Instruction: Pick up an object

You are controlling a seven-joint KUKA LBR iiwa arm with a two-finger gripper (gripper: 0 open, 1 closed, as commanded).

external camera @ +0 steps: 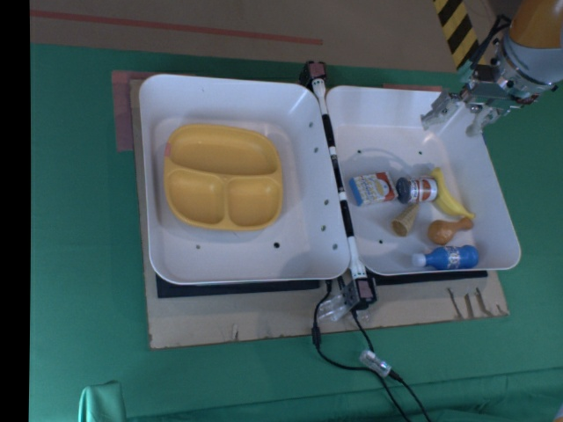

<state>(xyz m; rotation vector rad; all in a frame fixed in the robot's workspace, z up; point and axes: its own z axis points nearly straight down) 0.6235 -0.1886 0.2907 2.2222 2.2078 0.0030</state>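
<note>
"Two white bins sat side by side on the bench, did they not?"

"They did. The left bin (176,104) held a yellow divided tray (223,176); the right bin (378,112) held the small things."

"Which things?"

"A small carton (371,188) lay beside a dark-capped jar (417,190), the two touching. A banana (449,197) curved just right of the jar. Below them lay an ice-cream cone (405,219), a toy drumstick (449,229) and, nearest the front wall, a blue bottle (447,258) on its side."

"And the arm?"

"It reached in from the right, its orange band at the top corner. The gripper (457,117) hung over the far right corner of the right bin, well apart from the objects."

"Did it hold anything?"

"No. Its fingers (437,114) stood spread wide, with nothing between them."
</note>
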